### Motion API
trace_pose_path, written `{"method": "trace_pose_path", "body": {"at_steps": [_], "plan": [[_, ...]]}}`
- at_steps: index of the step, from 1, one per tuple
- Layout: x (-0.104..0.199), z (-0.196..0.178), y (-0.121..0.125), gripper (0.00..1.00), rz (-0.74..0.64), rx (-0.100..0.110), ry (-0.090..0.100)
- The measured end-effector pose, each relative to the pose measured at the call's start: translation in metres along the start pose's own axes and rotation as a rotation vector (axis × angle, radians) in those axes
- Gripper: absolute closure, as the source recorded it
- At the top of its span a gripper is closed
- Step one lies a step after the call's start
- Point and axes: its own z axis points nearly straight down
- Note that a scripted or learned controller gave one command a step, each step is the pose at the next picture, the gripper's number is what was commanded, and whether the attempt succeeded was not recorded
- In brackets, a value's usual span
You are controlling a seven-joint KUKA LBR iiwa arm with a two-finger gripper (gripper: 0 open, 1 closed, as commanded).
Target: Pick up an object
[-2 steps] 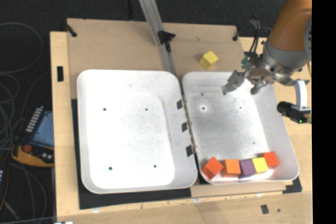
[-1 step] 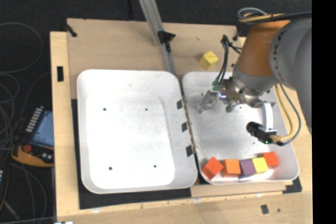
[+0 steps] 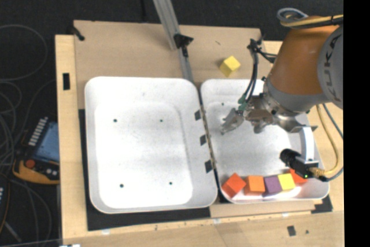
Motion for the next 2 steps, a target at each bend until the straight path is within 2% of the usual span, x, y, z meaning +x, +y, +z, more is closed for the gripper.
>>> {"method": "trace_pose_path", "body": {"at_steps": [1,2], "plan": [[0.011,0.049,-0.038,0.00,0.008,0.012,0.000],[-0.013,0.089,-0.033,0.00,0.004,-0.011,-0.002]]}}
